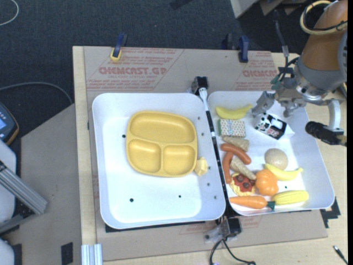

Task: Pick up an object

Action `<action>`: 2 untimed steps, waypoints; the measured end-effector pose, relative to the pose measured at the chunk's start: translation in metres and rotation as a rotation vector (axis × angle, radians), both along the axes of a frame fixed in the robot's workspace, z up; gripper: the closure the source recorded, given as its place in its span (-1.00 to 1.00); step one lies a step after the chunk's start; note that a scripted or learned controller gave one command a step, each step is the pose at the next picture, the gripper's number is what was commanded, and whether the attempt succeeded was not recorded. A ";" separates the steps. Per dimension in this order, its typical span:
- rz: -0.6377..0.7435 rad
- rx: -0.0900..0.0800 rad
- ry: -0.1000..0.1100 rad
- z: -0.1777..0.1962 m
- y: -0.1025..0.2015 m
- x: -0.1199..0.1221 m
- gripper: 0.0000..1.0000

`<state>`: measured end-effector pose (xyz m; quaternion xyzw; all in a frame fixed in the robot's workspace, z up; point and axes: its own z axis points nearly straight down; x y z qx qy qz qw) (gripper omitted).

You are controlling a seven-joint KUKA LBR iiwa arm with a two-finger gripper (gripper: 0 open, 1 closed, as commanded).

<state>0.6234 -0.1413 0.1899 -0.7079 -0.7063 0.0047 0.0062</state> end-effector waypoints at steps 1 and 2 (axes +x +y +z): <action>0.002 -0.002 -0.015 0.009 0.000 0.003 -1.00; 0.002 -0.001 -0.012 -0.052 -0.001 0.007 -1.00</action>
